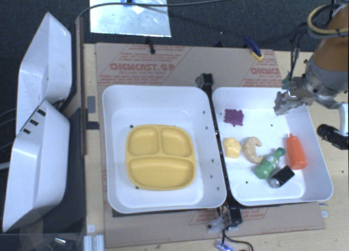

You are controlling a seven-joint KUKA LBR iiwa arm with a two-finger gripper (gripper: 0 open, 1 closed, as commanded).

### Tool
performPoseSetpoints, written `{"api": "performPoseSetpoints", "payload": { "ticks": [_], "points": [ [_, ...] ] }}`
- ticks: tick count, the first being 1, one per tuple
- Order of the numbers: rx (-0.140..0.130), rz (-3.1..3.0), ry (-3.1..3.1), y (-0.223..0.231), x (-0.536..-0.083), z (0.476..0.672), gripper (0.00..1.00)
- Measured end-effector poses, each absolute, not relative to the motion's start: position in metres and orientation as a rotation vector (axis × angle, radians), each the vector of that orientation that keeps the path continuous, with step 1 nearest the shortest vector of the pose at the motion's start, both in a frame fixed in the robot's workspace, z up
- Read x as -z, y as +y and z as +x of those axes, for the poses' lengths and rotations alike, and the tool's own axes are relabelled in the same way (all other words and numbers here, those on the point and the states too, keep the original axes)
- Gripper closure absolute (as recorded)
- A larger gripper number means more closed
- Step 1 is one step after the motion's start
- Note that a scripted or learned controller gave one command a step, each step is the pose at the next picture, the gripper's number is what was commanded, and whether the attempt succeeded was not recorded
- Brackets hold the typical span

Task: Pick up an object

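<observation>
The right bin (313, 190) holds a purple flat piece (234, 117), a yellow corn-like piece (232, 147), a pale croissant-shaped piece (252, 149), a green bottle (270, 163), a small black block (282, 177) and an orange bottle (295, 151). My gripper (286, 102) hangs over the bin's far right part, above and behind the orange bottle, with nothing seen in it.
A yellow divided plate (161, 155) lies in the left bin (112, 135). Brown cardboard (163, 64) lies under both bins. Two white covers (41, 119) stand at the left, and a shiny metal sheet (130, 3) lies at the back.
</observation>
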State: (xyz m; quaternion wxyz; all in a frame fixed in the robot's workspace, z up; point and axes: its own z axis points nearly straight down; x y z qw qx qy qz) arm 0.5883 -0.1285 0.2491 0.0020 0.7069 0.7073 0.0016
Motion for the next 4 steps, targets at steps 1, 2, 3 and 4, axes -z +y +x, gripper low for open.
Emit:
{"api": "performPoseSetpoints", "payload": {
  "ticks": [1, 2, 3, 4],
  "points": [
    [-0.003, 2.216, 2.227, -0.073, -0.255, 0.584, 1.0],
    [-0.001, 2.217, 2.227, -0.028, -0.249, 0.569, 1.0],
    [-0.002, 2.218, 2.226, 0.016, -0.244, 0.571, 1.0],
    [-0.001, 2.217, 2.227, 0.063, -0.241, 0.555, 1.0]
  ]
}}
